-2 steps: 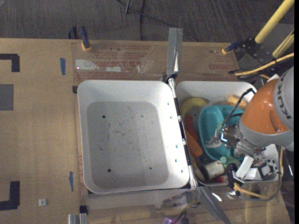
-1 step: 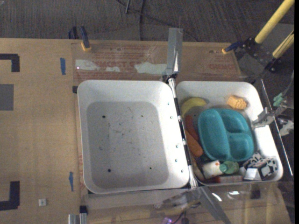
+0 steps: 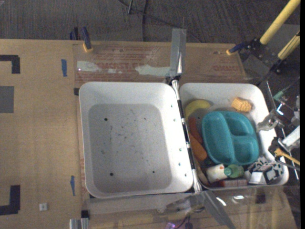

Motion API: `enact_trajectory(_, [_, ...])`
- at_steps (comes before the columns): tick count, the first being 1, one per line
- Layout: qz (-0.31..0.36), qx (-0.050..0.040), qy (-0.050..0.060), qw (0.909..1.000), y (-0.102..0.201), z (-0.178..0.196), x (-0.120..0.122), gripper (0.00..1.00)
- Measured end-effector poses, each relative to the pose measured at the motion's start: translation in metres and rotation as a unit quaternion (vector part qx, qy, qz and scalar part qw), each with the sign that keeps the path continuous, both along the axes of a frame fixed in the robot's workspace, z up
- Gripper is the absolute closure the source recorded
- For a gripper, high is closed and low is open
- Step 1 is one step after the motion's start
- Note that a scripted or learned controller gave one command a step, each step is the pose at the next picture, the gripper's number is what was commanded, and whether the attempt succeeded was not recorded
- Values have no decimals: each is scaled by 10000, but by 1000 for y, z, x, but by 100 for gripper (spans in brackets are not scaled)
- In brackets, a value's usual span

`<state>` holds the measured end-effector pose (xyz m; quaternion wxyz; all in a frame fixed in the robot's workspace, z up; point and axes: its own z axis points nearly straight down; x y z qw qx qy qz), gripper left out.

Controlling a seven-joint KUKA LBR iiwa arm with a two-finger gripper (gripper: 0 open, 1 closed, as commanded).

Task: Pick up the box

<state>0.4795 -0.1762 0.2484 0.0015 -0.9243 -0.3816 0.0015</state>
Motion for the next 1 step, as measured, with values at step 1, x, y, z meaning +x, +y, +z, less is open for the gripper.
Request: enact_trajectory(1, [15,-5,6,10000,1,9,1,100])
